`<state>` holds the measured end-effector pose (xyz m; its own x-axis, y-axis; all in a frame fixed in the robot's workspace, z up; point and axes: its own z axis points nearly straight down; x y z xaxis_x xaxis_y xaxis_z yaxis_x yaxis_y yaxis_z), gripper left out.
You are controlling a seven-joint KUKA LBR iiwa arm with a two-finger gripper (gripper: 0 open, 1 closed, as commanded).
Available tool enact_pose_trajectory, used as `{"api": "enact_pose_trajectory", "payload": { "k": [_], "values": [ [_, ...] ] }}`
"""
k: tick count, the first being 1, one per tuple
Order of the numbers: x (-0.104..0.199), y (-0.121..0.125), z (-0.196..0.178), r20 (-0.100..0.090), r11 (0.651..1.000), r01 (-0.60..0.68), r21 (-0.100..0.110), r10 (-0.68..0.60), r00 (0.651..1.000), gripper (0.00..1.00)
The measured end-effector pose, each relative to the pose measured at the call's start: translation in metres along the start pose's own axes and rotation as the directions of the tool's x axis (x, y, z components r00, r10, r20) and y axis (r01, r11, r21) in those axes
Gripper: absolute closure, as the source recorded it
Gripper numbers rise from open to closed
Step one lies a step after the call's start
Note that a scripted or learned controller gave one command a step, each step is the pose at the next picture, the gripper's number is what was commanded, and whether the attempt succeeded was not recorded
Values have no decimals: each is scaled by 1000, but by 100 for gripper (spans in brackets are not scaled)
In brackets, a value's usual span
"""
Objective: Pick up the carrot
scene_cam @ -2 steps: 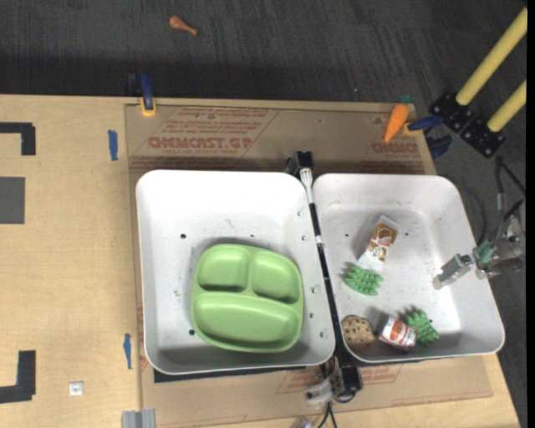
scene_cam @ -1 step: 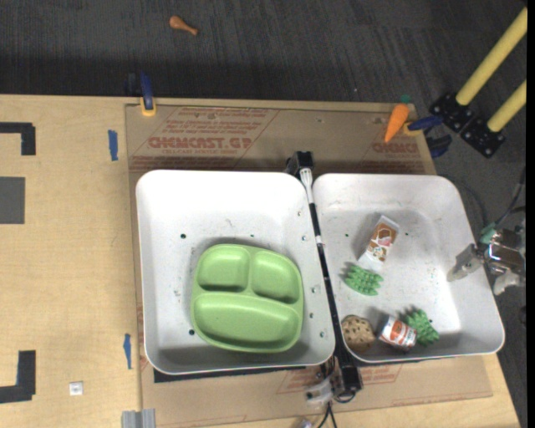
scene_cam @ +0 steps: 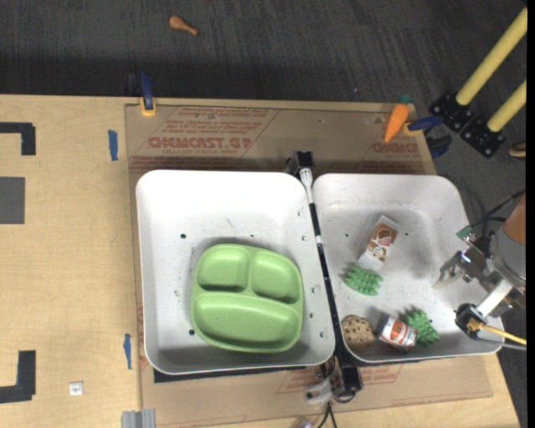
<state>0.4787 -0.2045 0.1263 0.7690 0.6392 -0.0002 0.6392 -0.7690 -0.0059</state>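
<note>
Two white bins are shown side by side on the worktop (scene_cam: 67,251), the carrot (scene_cam: 396,122) lying outside them beyond the right bin (scene_cam: 435,209), while the gripper (scene_cam: 465,269), whose fingers' state cannot be told, is seen at that bin's right rim.

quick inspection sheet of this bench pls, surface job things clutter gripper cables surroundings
surface: two white bins side by side on a cardboard-covered bench.
job's things: carrot lies outside the bins, on the cardboard behind the right one.
clutter: green divided tray in left bin; small carton, green toy, cookie, can in right bin.
grippers: gripper at right bin's right edge, holding nothing visible.
cables: dark cable at right.
surroundings: dark floor, small orange object, yellow poles.
</note>
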Motion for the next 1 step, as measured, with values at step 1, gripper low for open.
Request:
{"api": "enact_pose_trajectory", "payload": {
  "k": [1],
  "values": [
    [0, 0, -10, 0, 1000, 1, 0, -1, 1000, 100]
  ]
}}
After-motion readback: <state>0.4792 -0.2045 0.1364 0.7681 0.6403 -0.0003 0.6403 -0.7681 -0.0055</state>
